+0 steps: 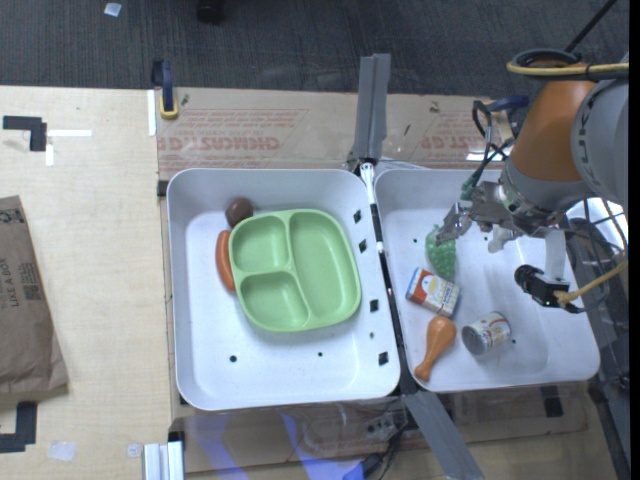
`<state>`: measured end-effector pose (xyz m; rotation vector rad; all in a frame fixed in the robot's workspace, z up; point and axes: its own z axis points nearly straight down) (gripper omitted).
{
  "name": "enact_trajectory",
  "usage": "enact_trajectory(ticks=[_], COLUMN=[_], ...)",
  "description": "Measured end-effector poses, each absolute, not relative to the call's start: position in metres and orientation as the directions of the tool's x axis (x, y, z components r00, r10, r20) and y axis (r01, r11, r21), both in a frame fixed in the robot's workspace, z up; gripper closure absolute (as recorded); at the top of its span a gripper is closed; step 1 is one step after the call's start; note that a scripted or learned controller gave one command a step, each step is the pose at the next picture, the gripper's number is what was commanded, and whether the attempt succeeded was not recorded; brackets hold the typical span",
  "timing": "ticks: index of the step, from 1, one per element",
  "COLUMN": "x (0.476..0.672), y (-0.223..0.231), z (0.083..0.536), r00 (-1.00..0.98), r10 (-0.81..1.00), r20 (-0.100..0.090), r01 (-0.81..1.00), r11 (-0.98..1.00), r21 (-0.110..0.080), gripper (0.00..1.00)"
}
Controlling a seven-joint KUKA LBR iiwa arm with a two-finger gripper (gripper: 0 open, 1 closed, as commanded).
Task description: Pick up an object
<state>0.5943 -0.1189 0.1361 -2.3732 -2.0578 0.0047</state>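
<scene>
We see the gripper low in the upper part of the right bin, reaching in from the right of the frame and sitting right at the top of a green, knobbly object. That looks to us like the chosen target, since the fingers point down at it; whether they are spread or closed, and whether they have any hold on it, we cannot tell from this slanted look. Just below the green thing lies a small carton, then a tan drumstick-shaped toy near the bin's lower left wall, and a small can beside it toward the middle. These four crowd the left half of that bin, so a lift would best go straight up to avoid nudging the carton. The right side of this bin floor is bare and gives room to retreat. In the left bin, a green divided tray fills the middle, with an orange sausage shape and a brown ball squeezed between the tray and the upper left wall, awkward to reach.
</scene>
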Motion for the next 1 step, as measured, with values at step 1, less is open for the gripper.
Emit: enact_trajectory(ticks=[1], x=[0.6406], y=[-0.1078], z=[0.0914], r00=[-0.030], r10=[1.000], r20=[-0.001], r01=[1.000], r11=[0.030], r21=[0.000], gripper=[0.00])
